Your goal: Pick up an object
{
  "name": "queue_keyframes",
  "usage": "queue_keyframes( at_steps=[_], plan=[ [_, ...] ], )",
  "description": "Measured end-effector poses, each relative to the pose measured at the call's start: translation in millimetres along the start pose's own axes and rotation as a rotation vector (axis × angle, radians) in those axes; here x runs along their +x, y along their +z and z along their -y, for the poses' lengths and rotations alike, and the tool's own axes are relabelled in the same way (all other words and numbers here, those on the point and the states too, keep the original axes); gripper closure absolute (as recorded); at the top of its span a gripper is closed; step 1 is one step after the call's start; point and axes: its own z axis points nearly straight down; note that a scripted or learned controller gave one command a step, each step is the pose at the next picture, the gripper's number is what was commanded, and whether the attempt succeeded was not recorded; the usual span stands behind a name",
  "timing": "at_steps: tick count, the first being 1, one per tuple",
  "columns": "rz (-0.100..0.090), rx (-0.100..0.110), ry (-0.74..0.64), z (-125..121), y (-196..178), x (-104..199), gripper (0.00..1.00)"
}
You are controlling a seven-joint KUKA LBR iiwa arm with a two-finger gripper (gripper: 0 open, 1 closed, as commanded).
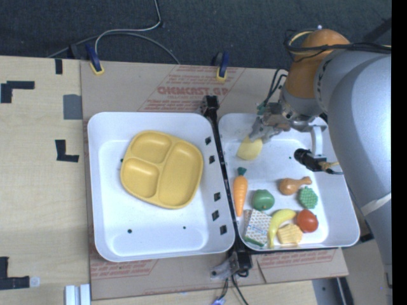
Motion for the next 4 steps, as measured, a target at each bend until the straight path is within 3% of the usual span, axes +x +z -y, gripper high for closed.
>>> queue_keyframes(
  at_steps=[1, 2, 3, 4],
  plan=[
    [-0.007, 0.009, 0.0, 25.7, -84.9, 53.7, 1.0],
    [-0.006, 0.014, 0.002, 88.1, -83.7, 66.4, 1.0],
    [-0.007, 0.014, 0.002, 88.0, -83.8, 66.5, 0.0],
    [-0.006, 0.015, 0.003, 120.8, -84.2, 60.7, 0.0]
  ],
)
